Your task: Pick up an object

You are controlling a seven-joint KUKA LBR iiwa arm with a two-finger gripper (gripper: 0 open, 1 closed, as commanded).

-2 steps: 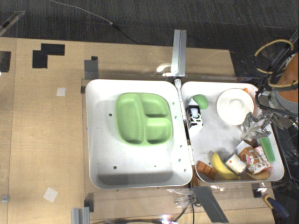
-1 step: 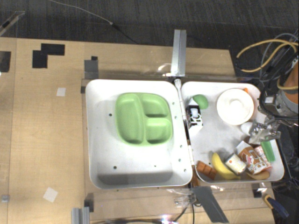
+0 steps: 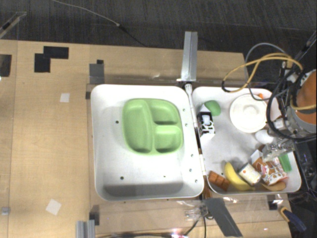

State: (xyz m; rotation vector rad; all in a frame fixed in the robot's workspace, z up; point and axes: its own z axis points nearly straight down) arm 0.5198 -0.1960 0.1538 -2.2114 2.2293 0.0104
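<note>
- Green divided tray [image 3: 151, 126] lies upside-down near the middle of the left bin [image 3: 106, 182].
- Right bin [image 3: 220, 148] holds a white round plate [image 3: 248, 113], a small green piece [image 3: 213, 107] and a black-and-white bottle [image 3: 205, 125] by its left wall.
- Banana [image 3: 233, 176], a brown block [image 3: 218, 180] and printed packets [image 3: 272, 172] crowd its near right corner.
- Tool [image 3: 270, 145] hangs over those packets; I cannot tell its opening.
- Wooden bench [image 3: 44, 148] carries both bins.
</note>
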